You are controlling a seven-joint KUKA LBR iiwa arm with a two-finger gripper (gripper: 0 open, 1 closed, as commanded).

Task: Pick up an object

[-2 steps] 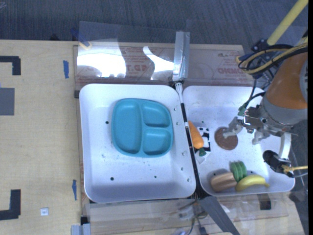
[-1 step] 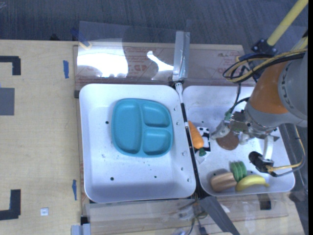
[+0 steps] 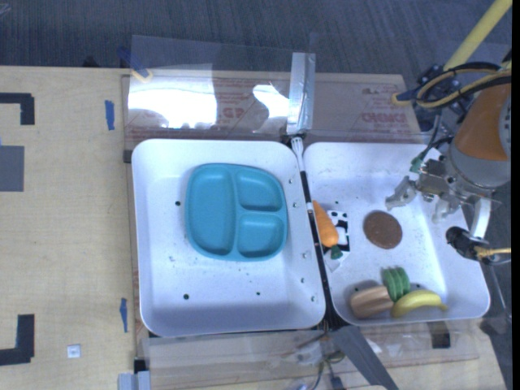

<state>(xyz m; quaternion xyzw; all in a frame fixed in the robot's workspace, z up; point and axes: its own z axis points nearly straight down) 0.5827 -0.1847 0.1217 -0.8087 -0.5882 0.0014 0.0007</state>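
— So, which step?
— Approach, by the look of it. Gripper [image 3: 422, 201] hanging over the right bin [image 3: 357, 159], spread wide, holding nothing.
— Nearest pick?
— Brown disc [image 3: 382, 229], just beside the gripper, down and to its left in view, flat on the bin floor. Probably the likeliest target.
— Next move, then?
— Needs a short shift over the disc, a straight drop, then a close across its edge. Lies low and flat, so likely hard to pinch; needs a deep reach.
— Anything else within reach?
— Carrot [image 3: 327, 226] farther left of the gripper, tight against the bin's left wall. Bun [image 3: 371, 300], green piece [image 3: 396, 281] and banana [image 3: 418, 301] bunched together well below the gripper, touching one another. Awkward to separate, at a guess.
— And the room around?
— Smooth white bin floor, speckled. Left bin [image 3: 154, 218] well off to the gripper's left, bearing a blue tray [image 3: 237, 211]. Wooden bench [image 3: 57, 218] beyond that; dark carpet [image 3: 244, 6] past the far edge.
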